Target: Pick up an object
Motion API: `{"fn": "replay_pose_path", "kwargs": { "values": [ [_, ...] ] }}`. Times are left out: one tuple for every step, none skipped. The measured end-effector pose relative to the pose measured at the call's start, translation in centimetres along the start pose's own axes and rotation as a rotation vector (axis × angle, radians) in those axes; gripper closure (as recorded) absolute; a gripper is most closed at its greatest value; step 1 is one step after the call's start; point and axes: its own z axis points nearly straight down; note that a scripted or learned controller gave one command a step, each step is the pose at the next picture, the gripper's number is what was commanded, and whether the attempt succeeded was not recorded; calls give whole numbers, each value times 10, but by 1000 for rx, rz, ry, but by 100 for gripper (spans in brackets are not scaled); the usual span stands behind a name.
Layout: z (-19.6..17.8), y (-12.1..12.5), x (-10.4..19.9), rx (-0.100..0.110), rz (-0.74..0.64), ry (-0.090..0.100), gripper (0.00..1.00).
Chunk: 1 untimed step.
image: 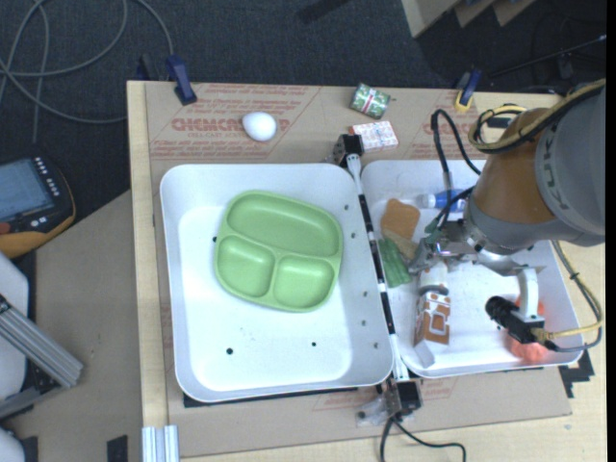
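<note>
Starting far to the left of the pincer (430, 256), a green divided plate (279, 248) lies in the left bin (192, 287), across the shared rims; just left of the pincer, in the right bin (472, 340), a flat green packet (393, 261) lies against the wall, with a tan block (400, 221) to the pincer's upper left; a brown-and-white packet (435, 318) lies just below it; an orange lump (527, 349) sits well to its lower right; whether the pincer is wide or narrow I cannot tell. The risk, I judge, is crowding: closing here could nip two things at once, or skid off the flat packet pressed to the wall.
</note>
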Motion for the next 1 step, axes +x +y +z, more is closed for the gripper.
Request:
{"fn": "replay_pose_path", "kwargs": {
  "values": [
    [-91,53,78,2,-3,5,100]
  ]
}}
